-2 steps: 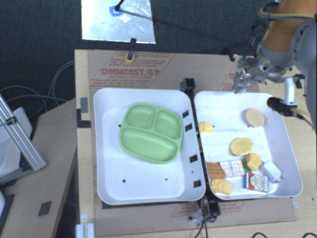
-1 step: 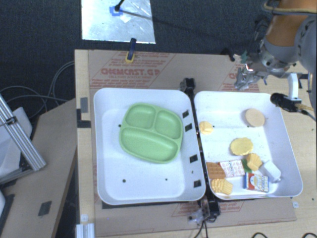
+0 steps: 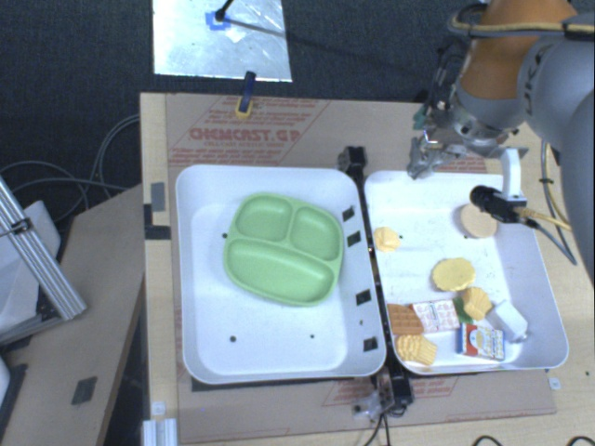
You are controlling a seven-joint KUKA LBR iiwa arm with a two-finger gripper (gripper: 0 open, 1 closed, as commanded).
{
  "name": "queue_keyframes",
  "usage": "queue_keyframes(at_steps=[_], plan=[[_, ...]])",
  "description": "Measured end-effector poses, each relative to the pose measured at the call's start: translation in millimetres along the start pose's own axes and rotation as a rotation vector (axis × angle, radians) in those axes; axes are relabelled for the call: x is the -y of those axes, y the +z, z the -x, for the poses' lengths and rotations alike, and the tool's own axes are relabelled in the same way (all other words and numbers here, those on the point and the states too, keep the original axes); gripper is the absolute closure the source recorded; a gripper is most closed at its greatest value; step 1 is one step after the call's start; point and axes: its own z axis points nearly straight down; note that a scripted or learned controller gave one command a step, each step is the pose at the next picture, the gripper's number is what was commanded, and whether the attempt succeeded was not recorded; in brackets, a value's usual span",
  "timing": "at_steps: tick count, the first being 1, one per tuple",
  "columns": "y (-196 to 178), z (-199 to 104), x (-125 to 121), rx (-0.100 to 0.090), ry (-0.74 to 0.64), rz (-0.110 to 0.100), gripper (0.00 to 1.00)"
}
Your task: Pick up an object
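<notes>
The grey arm (image 3: 548,72) hung above the far edge of the right bin (image 3: 548,295), its gripper (image 3: 423,161) just past that rim; whether the jaws stood open or closed could not be told. The left bin (image 3: 200,295) held a green divided plate (image 3: 284,249) near its centre, long axis slanting from far left to near right. Toy foods crowded the right bin's near edge: a round yellow piece (image 3: 453,273), a waffle (image 3: 416,348), a small carton (image 3: 480,341), with a small yellow bit (image 3: 386,241) apart at its left wall.
</notes>
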Motion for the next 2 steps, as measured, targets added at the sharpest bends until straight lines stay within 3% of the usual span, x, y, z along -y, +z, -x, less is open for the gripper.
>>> queue_keyframes(at_steps=[2], plan=[[-3, -103, 36, 0.000, 0.001, -0.001, 1.00]])
